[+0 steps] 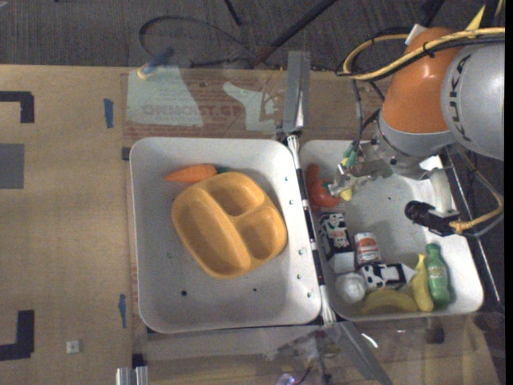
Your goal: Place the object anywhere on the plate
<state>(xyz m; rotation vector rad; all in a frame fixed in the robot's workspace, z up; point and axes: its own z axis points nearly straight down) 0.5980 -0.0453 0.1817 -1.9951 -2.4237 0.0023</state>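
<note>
On the brown bench (64, 239), two shallow white bins are seated side by side. In the left bin (152, 295) an orange-yellow plate (228, 223) is seen, divided into three compartments: one long compartment on its left and two smaller ones on its right. A carrot (191, 172), orange with a small green top at its right end, is laid flat just beyond the far edge of the plate, close to it or touching it; which cannot be told.

In the right bin (393, 207) a red item (319, 189) is found at the far left corner. Nearer the front, two black-and-white cartons (333, 233) (383, 275), a small red-labelled can (367, 248), a white round item (350, 287), a banana (394, 298) and a green bottle (436, 273) are grouped.

The arm (437, 87) is positioned over the far part of the right bin, with the gripper (353, 175) just right of the red item. Whether the jaws are apart or together cannot be told.
</note>
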